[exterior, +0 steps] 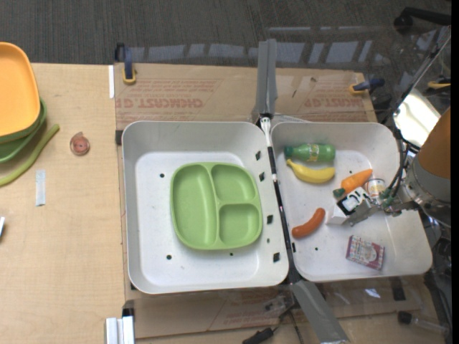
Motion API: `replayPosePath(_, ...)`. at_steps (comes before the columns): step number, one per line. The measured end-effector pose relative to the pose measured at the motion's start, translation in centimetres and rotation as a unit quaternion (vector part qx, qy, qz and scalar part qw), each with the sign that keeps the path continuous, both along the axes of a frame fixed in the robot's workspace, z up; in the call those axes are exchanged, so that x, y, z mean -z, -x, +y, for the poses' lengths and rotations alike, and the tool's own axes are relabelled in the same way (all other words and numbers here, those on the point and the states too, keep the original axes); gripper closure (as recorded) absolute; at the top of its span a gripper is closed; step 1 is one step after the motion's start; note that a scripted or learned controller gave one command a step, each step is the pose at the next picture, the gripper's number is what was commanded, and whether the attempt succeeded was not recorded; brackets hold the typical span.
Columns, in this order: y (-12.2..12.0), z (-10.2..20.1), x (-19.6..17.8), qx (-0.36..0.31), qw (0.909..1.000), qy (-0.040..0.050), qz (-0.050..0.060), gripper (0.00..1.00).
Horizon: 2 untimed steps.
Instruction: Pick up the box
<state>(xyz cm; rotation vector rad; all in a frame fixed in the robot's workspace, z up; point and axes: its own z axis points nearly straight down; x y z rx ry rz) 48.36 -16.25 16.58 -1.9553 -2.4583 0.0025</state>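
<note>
The box (366,252) is small, flat and pink-red, and lies in the right bin (409,260) near its front wall. My gripper (356,215) reaches in from the right and hangs over the middle of that bin. It is a short way behind and slightly left of the box, apart from it. The gripper tip is next to a small black-and-white item (348,202) and below an orange carrot (356,180).
The right bin also holds a green bottle (310,151), a banana (311,172), a red sausage (309,223) and a small can (375,188). A green divided plate (216,206) lies in the left bin (143,213). Orange and green dishes (16,99) sit at the far left.
</note>
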Motion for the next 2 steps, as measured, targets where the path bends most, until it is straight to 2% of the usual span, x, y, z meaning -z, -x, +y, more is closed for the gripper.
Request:
replayPosePath(1, 0.7, 2.2, 6.0, 0.024, 0.9997, -0.0006, 0.001, 0.0)
replayPosePath(2, -1.4, 1.9, 2.8, 0.104, 0.9946, 0.0003, 0.0, 0.0)
